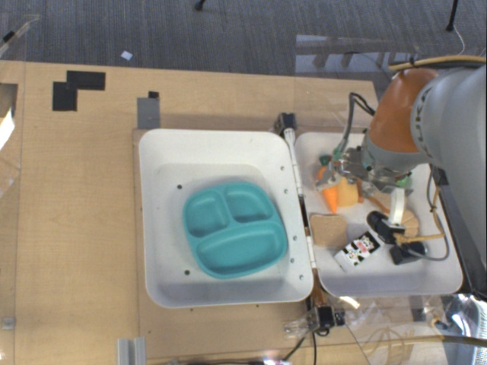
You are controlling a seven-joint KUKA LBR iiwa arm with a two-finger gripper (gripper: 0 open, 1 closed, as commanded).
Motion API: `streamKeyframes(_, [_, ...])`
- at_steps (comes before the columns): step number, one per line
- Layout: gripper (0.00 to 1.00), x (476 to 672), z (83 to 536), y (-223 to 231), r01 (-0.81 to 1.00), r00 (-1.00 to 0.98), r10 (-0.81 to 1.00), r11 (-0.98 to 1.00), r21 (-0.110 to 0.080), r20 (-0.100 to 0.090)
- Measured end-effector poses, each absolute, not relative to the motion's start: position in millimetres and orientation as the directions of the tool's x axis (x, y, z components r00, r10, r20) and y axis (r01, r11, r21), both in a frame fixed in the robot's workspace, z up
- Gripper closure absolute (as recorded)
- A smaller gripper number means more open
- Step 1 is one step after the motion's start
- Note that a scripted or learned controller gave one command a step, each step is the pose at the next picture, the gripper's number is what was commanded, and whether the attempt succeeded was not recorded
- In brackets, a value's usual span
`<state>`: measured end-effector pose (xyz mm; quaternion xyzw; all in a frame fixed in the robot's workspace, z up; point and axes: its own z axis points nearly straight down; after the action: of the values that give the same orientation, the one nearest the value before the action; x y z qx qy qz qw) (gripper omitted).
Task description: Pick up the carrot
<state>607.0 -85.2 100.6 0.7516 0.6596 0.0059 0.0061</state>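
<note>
We see the carrot [331,197] in the right bin [396,280], near its left wall, an orange stub lying just below the gripper [351,170]. A smaller orange patch and a green speck sit a little above it, and we cannot say whether they belong to it. The arm [449,120] reaches in from the right, and its bulk covers the bin's upper right part. The gripper hangs low over the carrot, but its tips blur into clutter, so we cannot tell whether it is open or closed, nor whether it touches the carrot. A pale tan piece [348,195] lies against the carrot's right side, its shape hard to make out. Below them lie a flat brown square [327,230] and a small white and black box [358,252]. The left bin [163,204] holds a teal divided plate [236,230]. Both bins rest on the wooden table [76,226].
</note>
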Motion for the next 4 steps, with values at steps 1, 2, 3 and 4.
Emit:
streamKeyframes(1, [1.0,612.5,119.4,-84.0,0.992,0.125,0.992,-0.125,0.031,0.003])
streamKeyframes(2, [1.0,611.9,187.3,1.4,0.813,0.583,0.812,-0.583,0.004,0.008])
streamKeyframes(3, [0.0,611.0,185.9,-2.7,0.811,0.585,0.811,-0.585,0.003,0.003])
streamKeyframes(4, [0.0,609.8,185.0,-37.9,0.869,0.495,0.869,-0.495,0.002,0.0])
